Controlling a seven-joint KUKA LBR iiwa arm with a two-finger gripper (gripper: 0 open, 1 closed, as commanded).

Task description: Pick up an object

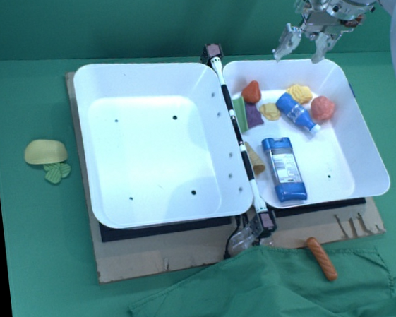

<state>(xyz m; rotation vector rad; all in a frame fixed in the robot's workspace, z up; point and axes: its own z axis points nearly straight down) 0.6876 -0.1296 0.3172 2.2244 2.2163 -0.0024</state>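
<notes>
While above the right bin's (pixel 370 170) far rim, hand (pixel 302 46) (fingers spread wide, nothing between them).

Below the silver-grey gripper (pixel 302 41), the two bins (pixel 147 89) are plain white on a green cloth (pixel 28 102). Nearest beneath the fingers lie an orange-red lump (pixel 251 91) and a yellow piece (pixel 300 93). Further below are a blue bottle (pixel 296 113) with a white label, a red ball (pixel 322 108), a purple piece (pixel 253 115) and a blue pack (pixel 284 168) with a grey label.
</notes>
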